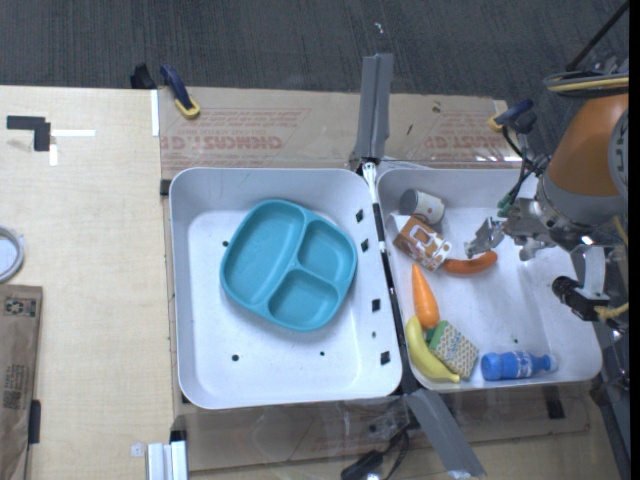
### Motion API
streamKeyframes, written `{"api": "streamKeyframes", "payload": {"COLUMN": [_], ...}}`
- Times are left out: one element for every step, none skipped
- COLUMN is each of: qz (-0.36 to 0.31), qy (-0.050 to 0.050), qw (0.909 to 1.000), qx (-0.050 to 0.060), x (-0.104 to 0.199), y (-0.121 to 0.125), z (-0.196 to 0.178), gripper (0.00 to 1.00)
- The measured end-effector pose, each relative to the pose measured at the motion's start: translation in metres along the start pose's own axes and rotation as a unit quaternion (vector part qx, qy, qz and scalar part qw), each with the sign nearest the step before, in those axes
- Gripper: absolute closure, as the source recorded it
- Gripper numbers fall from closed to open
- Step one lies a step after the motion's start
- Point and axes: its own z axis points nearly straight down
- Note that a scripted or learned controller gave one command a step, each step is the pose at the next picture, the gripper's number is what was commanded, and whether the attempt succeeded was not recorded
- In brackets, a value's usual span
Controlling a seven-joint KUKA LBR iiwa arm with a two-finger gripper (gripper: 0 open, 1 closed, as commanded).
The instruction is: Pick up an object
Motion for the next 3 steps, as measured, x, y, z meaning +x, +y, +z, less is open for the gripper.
{"api": "streamKeyframes", "payload": {"qz": [-0.068,-0.066,-0.147], "qy": [0.000,0.000,0.000], "qw": [0.9977,0.9978,0.9891], "qx": [0.001,0.001,-0.001], "x": [0.057,0.055,0.134], "y": [-0.037,-0.038,-0.018], "z": [0.020,0.011,-0.116], "gripper": [0.00,1.00,1.00]}}
